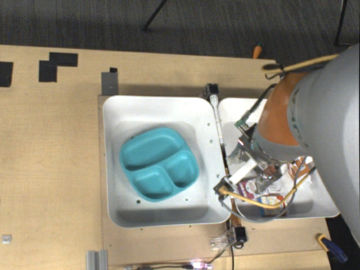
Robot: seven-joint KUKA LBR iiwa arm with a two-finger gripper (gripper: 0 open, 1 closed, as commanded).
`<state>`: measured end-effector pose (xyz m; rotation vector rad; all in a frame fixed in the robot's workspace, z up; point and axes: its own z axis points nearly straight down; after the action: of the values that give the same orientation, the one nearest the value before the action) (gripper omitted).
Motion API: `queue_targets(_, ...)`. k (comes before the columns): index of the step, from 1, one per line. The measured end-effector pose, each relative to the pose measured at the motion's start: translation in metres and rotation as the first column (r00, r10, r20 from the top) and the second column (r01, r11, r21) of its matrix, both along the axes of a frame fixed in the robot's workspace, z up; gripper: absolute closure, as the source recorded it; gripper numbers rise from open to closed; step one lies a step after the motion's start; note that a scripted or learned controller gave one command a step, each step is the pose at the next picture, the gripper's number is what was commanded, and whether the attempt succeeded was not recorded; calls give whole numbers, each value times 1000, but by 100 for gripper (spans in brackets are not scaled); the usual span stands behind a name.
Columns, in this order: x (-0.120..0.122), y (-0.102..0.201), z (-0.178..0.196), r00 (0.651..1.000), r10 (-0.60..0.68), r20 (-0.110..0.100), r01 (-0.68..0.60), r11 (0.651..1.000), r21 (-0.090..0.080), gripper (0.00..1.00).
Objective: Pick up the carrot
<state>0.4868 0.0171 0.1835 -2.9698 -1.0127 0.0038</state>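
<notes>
Blue and smooth, a plate [160, 163] with three parts sits in the left bin [115, 151]. The big grey arm [323, 122] comes in from the right and hangs low over the right bin [228, 108]. Its gripper [256, 176] is down among a heap of small things [267, 193] and wires there. I cannot tell if it is wide or closed, because the arm covers it. I cannot pick out the carrot for sure; I think it is in the right bin under the arm, where bits of orange and yellow show. To do this step well, the arm should go down slowly, straight over the carrot, close on its middle, and keep clear of the wires.
</notes>
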Motion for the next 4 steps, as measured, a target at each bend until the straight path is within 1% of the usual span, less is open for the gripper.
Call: queue_targets(4, 0, 0, 0, 1000, 0, 0, 0, 1000, 0, 0)
